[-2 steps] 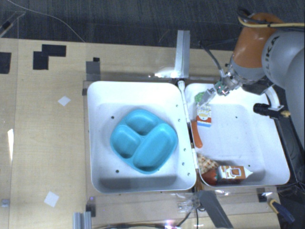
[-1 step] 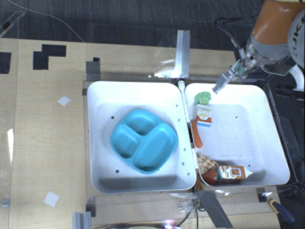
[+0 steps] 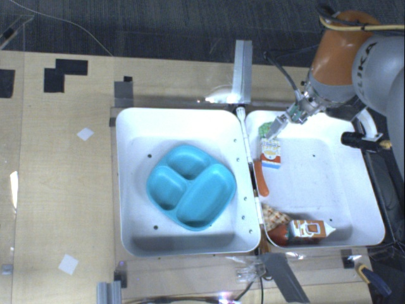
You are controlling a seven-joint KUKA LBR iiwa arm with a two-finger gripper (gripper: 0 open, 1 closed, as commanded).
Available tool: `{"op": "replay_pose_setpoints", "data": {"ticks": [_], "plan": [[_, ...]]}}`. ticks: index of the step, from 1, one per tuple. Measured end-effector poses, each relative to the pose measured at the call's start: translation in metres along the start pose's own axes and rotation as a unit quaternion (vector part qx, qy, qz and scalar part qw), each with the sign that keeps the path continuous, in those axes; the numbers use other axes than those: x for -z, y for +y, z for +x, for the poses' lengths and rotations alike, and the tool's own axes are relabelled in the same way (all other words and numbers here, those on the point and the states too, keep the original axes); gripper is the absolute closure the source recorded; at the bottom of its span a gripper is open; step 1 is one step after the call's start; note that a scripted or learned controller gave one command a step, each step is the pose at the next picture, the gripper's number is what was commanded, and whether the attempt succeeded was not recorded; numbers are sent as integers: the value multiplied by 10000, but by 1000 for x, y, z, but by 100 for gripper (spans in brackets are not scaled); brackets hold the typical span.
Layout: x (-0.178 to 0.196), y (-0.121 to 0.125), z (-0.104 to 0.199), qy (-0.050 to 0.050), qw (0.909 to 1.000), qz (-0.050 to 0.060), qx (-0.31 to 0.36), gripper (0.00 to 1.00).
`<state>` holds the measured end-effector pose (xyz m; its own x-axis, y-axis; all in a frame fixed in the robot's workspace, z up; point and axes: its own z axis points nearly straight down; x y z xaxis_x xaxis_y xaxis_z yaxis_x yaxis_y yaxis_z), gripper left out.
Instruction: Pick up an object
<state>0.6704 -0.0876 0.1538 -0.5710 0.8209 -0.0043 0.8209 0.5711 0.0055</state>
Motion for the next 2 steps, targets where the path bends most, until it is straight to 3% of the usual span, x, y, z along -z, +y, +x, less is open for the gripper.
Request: {"op": "replay_pose_setpoints", "data": {"ticks": [1, 2], "plan": [[-53, -3, -5, 25, 9999, 40, 147, 0], [-56, 1, -3, 68, 9955, -11, -946, 0]]}}
